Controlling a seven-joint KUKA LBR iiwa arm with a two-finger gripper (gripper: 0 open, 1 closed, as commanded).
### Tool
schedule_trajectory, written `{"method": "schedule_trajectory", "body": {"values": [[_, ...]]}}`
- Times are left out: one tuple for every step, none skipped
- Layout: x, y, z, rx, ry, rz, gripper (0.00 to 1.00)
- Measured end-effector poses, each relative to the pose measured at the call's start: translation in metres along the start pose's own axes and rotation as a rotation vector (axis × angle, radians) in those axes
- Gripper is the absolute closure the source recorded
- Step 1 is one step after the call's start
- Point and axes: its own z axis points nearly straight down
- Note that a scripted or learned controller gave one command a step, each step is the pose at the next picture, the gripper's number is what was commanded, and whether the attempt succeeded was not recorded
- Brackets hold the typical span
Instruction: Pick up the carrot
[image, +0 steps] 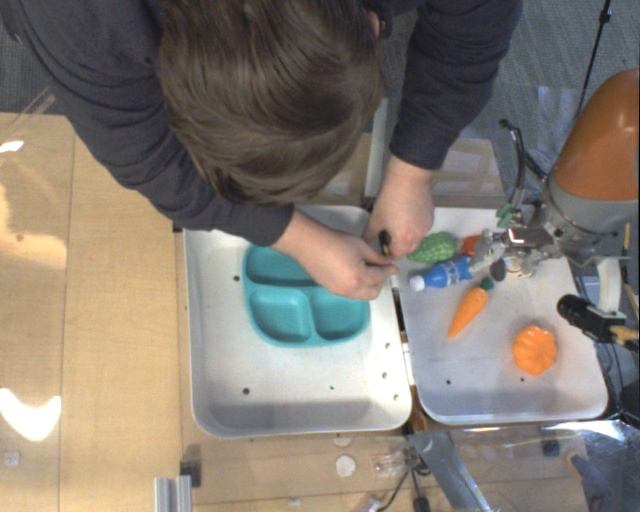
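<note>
The carrot (468, 310) is orange with a green top and lies tilted in the middle of the right bin (500, 400). Its green end points up and to the right. My gripper (508, 255) hangs above the bin's back right part, just beyond the carrot's green end and a little higher. It sits below the arm's orange band (605, 130). Nothing shows in its grasp.
A person leans over both bins, with hands (385, 250) at the divider between them. A teal divided plate (300, 305) lies in the left bin (290, 400). A green toy (436, 247), a blue bottle (445, 274) and an orange pumpkin (535, 350) share the right bin.
</note>
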Motion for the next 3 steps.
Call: {"method": "schedule_trajectory", "body": {"values": [[-0.02,0.002,0.133,0.001,0.0,-0.132,0.0],[-0.019,0.005,0.121,-0.009,-0.002,-0.133,1.0],[0.037,0.004,0.034,-0.004,0.0,0.139,1.0]]}}
